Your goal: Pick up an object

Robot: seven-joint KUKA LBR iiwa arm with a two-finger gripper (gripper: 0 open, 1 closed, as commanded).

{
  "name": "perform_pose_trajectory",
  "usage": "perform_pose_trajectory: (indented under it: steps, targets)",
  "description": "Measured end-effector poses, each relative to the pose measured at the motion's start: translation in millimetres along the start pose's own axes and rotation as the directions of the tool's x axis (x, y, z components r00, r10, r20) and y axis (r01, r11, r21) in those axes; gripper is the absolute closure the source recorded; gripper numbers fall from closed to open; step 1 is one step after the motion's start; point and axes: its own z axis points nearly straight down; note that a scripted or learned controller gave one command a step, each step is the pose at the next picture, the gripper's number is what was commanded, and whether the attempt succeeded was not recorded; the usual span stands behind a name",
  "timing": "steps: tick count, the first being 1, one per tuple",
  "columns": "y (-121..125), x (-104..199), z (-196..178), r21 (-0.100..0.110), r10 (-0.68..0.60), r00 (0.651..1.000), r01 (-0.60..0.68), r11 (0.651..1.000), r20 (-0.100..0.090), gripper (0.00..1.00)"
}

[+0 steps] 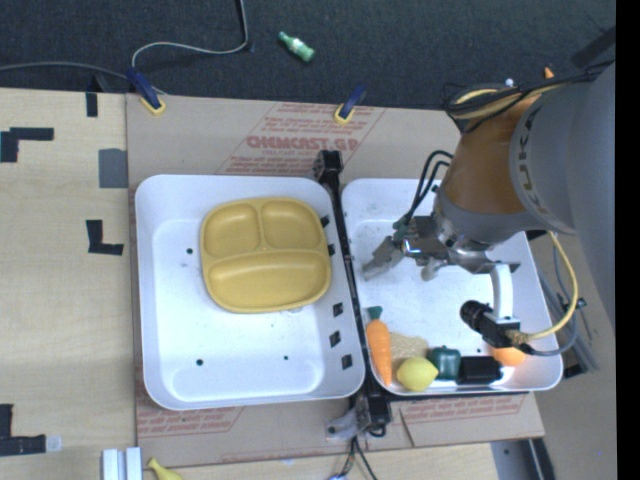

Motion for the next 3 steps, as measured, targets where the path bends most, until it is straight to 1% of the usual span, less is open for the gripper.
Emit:
perform_pose_trajectory:
  steps: [1, 2, 3]
  targets:
    - [65.3, -21.8, -0.2, 0.000, 0.000, 1.000, 0.000, 1.000, 0.001, 0.00]
    - [-43.6, 46.7, 0.3, 0.001, -0.001, 1.000, 0.001, 1.000, -0.001, 0.00]
    - [-31.2, 6.6, 0.1, 0.001, 0.001, 1.000, -0.001, 1.000, 0.000, 0.00]
